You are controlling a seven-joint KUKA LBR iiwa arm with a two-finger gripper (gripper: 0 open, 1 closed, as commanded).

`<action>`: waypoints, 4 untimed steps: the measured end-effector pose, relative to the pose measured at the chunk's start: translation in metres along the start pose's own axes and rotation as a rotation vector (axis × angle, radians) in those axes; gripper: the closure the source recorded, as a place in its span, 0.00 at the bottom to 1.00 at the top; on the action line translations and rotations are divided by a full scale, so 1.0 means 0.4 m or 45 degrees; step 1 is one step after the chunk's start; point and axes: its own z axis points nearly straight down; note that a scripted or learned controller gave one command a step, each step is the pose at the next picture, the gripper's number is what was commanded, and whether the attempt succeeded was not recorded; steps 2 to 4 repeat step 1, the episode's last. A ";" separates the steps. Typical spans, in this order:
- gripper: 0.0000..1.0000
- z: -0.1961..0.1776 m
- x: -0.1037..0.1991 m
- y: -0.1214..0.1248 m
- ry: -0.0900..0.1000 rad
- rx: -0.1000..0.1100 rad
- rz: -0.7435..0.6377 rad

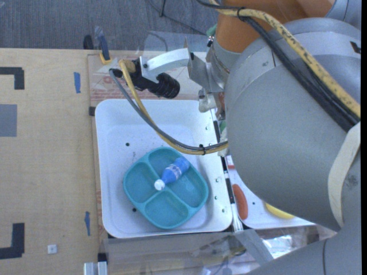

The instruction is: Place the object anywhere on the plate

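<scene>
Grey arm [292, 130] looms closest; whether its hand is apart or together, I cannot tell. Small blue bottle [172, 172] lying on the teal plate [143, 189] looks light, rigid, slippery; grip across its body.

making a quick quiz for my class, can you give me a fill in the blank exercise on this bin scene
1. The small blue bottle with a white cap lies on the ____ plate.
2. The divided plate sits inside the ____ bin of the two in the camera view.
3. The bottle lies on its ____, not upright.
4. The band on the arm is ____.

Missing words: teal; left; side; orange
</scene>
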 end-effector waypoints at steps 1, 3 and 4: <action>0.00 0.004 0.078 0.005 -0.002 -0.005 -0.019; 0.00 0.004 0.078 0.005 -0.002 -0.005 -0.019; 0.00 0.004 0.078 0.005 -0.002 -0.005 -0.019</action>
